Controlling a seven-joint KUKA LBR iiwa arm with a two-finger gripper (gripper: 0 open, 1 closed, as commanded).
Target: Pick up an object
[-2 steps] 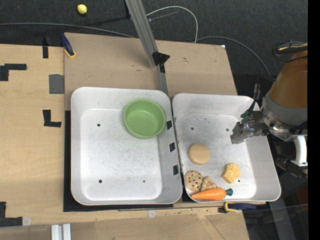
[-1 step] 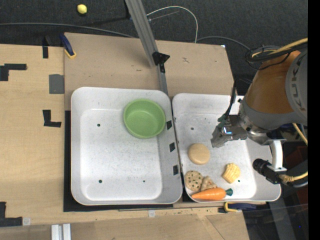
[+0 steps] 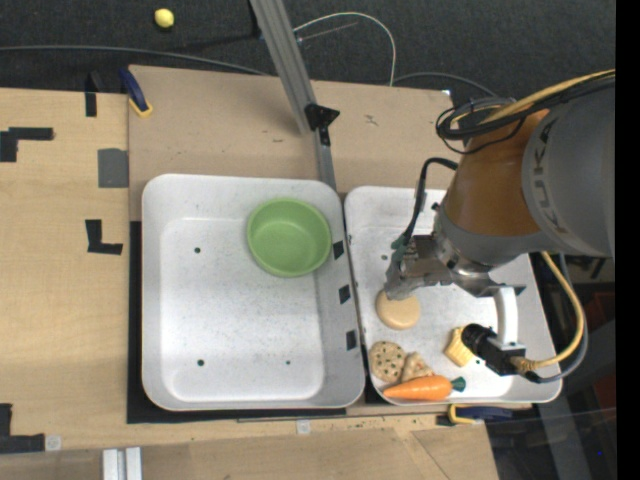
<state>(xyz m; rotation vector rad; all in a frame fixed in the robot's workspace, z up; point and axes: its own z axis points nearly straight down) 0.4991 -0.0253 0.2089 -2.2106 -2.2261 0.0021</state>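
Camera view: the tool hangs just above the round tan disc, lower right; its grip state I cannot tell.

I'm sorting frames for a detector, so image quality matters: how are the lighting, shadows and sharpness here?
Camera view: even, soft lighting, with no hard glare on the white bins; the green bowl casts only a faint shadow; the arm looms large and slightly soft near the lens, shading the right bin beneath it; the small items such as the carrot are coarse but recognisable.
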